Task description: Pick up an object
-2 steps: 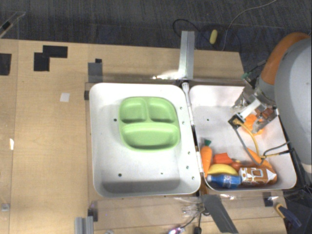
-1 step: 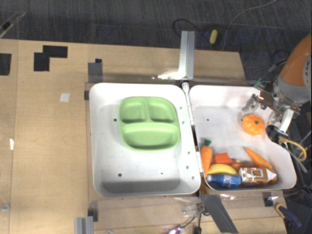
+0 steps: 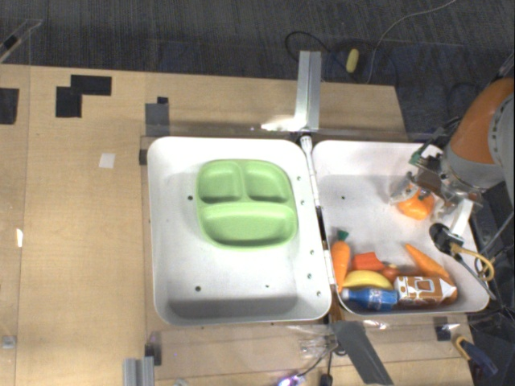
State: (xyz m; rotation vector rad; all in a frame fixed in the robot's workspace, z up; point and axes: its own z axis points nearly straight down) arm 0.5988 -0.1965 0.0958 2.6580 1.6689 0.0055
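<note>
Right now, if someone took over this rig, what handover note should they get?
Gripper: low in the right bin, at a small orange object; finger state and any grasp cannot be told.
Right bin, near edge: carrot, banana, blue item, brown carton, a second carrot.
Left bin: green divided plate.
Done: arm is down at the orange object.
Left: confirm a grasp, then lift.

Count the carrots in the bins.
2. One carrot lies by the right bin's left wall; the other carrot lies further right, above the carton. More may be hidden in the pile.
</note>
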